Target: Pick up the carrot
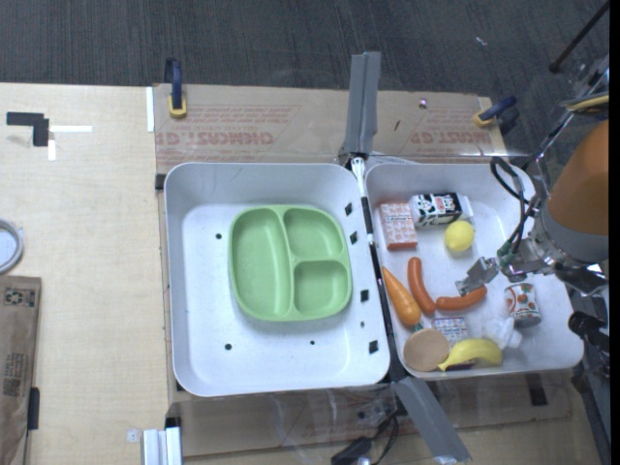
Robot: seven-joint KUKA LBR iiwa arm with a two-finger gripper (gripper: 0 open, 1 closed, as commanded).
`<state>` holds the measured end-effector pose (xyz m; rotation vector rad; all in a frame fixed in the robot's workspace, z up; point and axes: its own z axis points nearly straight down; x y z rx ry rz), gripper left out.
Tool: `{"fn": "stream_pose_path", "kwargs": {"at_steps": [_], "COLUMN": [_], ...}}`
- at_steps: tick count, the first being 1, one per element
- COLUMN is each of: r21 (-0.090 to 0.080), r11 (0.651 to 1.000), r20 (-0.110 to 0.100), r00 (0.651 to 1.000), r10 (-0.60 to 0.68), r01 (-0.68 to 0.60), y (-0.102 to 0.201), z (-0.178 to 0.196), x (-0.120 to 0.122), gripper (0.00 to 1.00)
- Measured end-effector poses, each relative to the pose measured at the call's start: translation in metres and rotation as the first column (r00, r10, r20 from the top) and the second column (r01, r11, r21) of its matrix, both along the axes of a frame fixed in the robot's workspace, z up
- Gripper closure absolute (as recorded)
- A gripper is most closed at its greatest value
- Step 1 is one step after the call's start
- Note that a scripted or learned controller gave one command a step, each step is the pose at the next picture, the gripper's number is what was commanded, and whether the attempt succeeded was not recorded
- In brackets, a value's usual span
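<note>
In the right bin [542,356], the hand [477,277] hangs over a sausage [461,301], can't tell how far open, nothing visibly held. Risk: the carrot [400,295], smooth, tapered, orange, lies against the bin's left wall just beside another sausage [420,284], so the wrong item may get grabbed.

Dark carpet [242,17] behind wooden bench [77,221]

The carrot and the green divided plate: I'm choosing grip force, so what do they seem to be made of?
The carrot looks like moulded plastic toy food: uniform orange, smooth, with a faint sheen, though rubber or foam can't be ruled out. The green divided plate looks like hard plastic or melamine with a satin finish: even pale green, rounded moulded ridges between its three compartments.
</note>
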<state>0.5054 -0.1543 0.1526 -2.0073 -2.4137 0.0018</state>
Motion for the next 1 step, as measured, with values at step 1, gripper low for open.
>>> {"fn": "stream_pose_path", "kwargs": {"at_steps": [1], "r21": [-0.001], "r11": [1.0], "r20": [0.002], "r00": [1.0], "r10": [0.002], "r01": [-0.002], "y": [-0.0105], "z": [-0.0613], "x": [0.0553], "gripper": [0.0]}}
